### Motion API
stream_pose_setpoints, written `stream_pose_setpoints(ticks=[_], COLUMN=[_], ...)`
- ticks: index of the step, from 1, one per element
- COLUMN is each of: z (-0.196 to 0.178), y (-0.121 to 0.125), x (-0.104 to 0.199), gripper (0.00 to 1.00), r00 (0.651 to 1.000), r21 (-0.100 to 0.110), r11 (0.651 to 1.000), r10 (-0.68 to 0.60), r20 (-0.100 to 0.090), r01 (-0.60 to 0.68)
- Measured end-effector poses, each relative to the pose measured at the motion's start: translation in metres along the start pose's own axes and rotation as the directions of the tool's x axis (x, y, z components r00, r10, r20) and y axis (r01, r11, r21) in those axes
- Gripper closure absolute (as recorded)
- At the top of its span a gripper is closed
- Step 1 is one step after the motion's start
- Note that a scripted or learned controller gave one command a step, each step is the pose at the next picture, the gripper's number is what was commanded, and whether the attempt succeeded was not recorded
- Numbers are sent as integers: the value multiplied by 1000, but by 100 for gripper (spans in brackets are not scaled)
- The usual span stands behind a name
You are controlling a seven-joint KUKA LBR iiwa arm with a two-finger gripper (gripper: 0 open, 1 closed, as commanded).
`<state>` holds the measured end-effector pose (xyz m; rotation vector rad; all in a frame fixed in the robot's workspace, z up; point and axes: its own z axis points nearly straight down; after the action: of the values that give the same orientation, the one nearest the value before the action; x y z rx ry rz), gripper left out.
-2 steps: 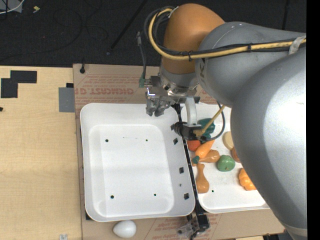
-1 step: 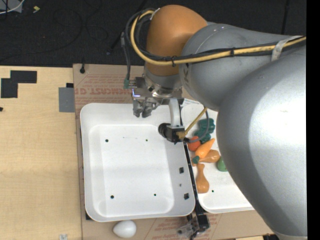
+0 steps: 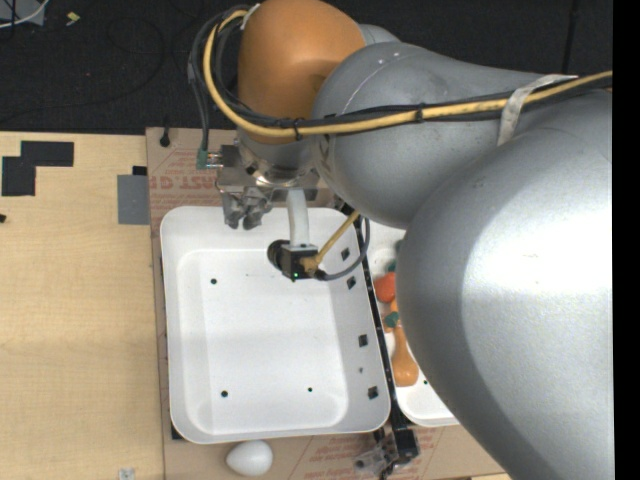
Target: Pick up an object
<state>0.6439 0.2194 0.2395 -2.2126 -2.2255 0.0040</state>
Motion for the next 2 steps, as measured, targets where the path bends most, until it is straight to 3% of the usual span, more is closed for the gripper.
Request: stream_pose_setpoints(ticks=[1, 2], z=[-126, -137], y=[1, 1], x=[-14, 19], gripper=[100, 100], r00=[1000, 1000], r21=[-12, 0], r11=[1000, 1000], r10=[1, 3], r20=[0, 2], r01=[-1, -3])
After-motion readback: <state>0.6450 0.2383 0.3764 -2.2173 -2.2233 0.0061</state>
